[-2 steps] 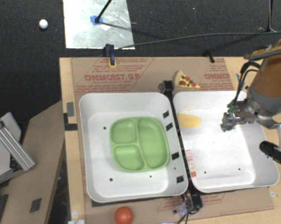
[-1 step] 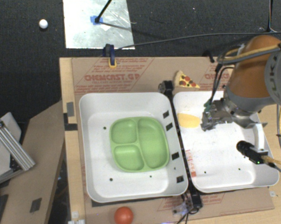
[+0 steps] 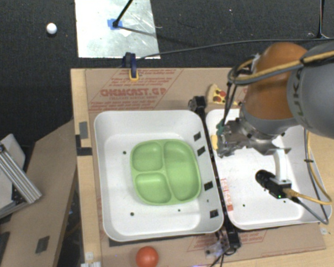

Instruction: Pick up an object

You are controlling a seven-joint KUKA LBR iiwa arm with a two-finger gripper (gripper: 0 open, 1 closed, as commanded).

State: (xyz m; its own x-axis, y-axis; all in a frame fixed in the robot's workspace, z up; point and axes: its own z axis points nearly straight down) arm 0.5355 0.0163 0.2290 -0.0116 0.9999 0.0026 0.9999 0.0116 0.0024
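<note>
Arm: the grey arm [image 3: 276, 98] reaches in from the right and hangs over the right bin [image 3: 253, 209], covering its far part.
Left bin: the left bin [image 3: 110, 160] holds one green plate [image 3: 164, 172] with compartments, lying flat in the middle and well apart from the gripper.
Gripper: the gripper [image 3: 225, 143] is low at the left wall of the right bin. Whether it is released or clenched, I cannot tell; it is dark and blurred there.
Orange ball: the orange ball [image 3: 146, 258] lies on the bench in front of the left bin, outside both bins.
Yellow piece: the small yellow piece [image 3: 214, 140] sits at the wall between the bins, just beside the gripper. I judge it the likely target.
Progress: nothing is seen lifted. The grasp and the lift are, in my judgement, not yet done.
</note>
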